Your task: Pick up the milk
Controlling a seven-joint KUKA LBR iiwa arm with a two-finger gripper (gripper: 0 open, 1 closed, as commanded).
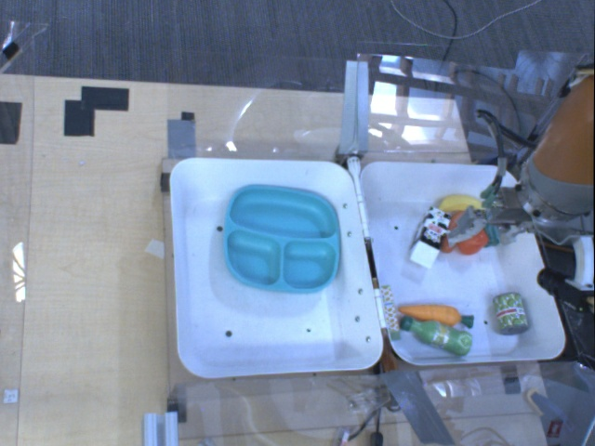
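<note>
The hand reached into the right bin, low beside the milk, because that was the thing to grab. The milk lay tipped, touching the hand's left side, not between the fingers. I could not tell the hand's state. A banana sat just behind, a tomato under the hand.

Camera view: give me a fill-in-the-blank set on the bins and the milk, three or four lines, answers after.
1. The blue divided plate lies in the ____ bin of the view.
2. The milk carton lies in the right bin, patterned black and ____.
3. The carrot lies beside a ____ bottle near that bin's front edge.
4. The gripper reaches in from the view's ____.

Missing words: left; white; green; right
</note>
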